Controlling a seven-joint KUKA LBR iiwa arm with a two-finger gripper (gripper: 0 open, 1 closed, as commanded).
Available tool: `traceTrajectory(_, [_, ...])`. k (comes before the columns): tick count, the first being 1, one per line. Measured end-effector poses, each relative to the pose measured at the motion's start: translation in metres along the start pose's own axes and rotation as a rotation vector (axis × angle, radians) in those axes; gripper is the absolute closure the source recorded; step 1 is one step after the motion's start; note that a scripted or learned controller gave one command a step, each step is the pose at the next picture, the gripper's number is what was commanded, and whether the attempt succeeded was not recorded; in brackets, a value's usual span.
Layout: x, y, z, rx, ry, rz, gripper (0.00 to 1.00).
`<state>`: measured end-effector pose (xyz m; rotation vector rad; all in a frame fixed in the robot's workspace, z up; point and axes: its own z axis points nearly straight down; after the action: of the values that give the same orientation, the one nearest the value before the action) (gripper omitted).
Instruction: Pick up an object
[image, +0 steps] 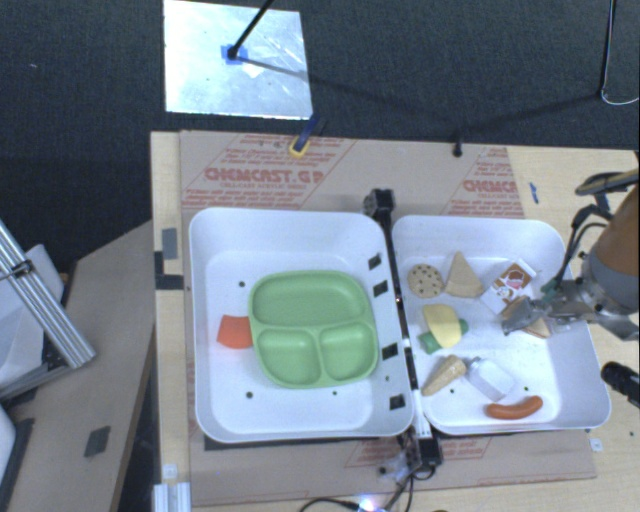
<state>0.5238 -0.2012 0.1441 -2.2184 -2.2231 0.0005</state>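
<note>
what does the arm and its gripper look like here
The arm is a rounded grey body entering from the right, with thin dark cables looping above it. Its gripper is a dark grey metal piece tapering to pointed tips over the right bin.

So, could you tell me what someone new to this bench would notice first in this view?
Probably the green divided tray in the middle of the left bin, with a small orange block just beside it. Next, the cluster of toy food in the right bin, such as a cookie and a sausage near its front edge. The gripper reaches in from the right over that bin.
</note>
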Motion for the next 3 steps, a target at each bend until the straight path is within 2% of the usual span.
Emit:
traceTrajectory(1, [0.008, 0.000, 0.060, 0.002, 0.001, 0.000, 0.00])
traceTrajectory(2, [0.008, 0.001, 0.060, -0.001, 0.000, 0.002, 0.00])
traceTrajectory(3, [0.007, 0.002, 0.049, -0.004, -0.001, 0.002, 1.00])
